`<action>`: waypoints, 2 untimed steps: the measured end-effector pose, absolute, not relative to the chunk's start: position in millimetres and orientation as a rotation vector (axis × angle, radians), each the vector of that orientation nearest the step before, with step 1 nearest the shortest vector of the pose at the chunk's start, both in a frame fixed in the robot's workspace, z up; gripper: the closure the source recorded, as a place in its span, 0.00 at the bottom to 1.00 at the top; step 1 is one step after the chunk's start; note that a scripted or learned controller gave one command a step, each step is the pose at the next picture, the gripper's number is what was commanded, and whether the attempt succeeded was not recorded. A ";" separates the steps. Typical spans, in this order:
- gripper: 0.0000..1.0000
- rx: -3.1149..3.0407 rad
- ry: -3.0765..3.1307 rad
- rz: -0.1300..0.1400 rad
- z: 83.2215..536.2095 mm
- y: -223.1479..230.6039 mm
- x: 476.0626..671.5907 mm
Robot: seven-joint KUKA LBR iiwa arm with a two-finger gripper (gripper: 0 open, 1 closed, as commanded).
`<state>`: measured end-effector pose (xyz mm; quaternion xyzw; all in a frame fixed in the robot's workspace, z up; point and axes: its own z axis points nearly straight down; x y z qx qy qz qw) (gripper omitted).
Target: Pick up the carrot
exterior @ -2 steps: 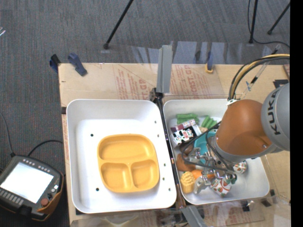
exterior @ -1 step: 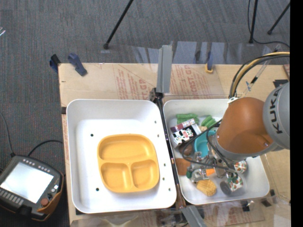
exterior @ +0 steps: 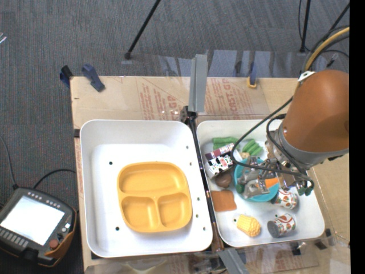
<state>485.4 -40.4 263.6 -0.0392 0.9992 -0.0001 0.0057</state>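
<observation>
Orange shows just under our gripper [exterior: 263,181]: the carrot [exterior: 271,183], lying in the teal bowl [exterior: 255,194] in the right bin [exterior: 311,221]. We judge the task about midway: the arm is down over the bowl, but no lift is visible. We cannot tell how the tool is set, since its body hides that. Only 1 small patch of carrot shows, so we cannot tell its long axis or heading.

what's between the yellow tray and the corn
In the camera view, the two bins' adjoining rims and a brown square piece lie between the yellow tray and corn.
</observation>
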 end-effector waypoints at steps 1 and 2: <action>1.00 -0.120 3.139 0.004 268.0 -39.7 484.5; 1.00 -0.115 3.139 0.007 276.5 -39.7 485.4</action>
